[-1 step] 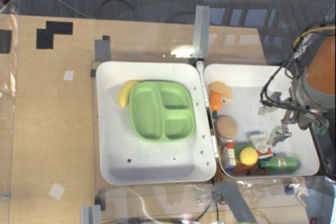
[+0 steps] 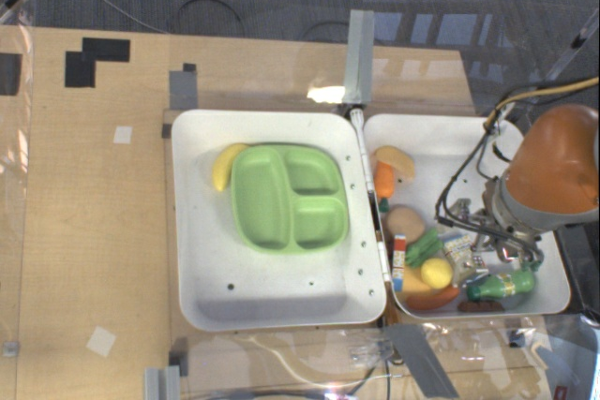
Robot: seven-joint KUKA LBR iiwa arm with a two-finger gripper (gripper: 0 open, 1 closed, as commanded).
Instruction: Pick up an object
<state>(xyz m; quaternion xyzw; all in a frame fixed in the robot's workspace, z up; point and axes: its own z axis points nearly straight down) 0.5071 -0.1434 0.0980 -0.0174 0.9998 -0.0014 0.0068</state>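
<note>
Above the crowded right bin, the end effector state is unclear.

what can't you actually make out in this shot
- Gripper, camera view: the arm's orange band and wrist cover it, so its grasp is unreadable.
- Banana: partly under the green divided plate.
- Toys in the right bin: overlapping and small; the green bottle sits partly beneath the wrist.

The arm's orange band runs off the right edge, its wrist masking the gripper; a green tray covers most of a banana.
</note>
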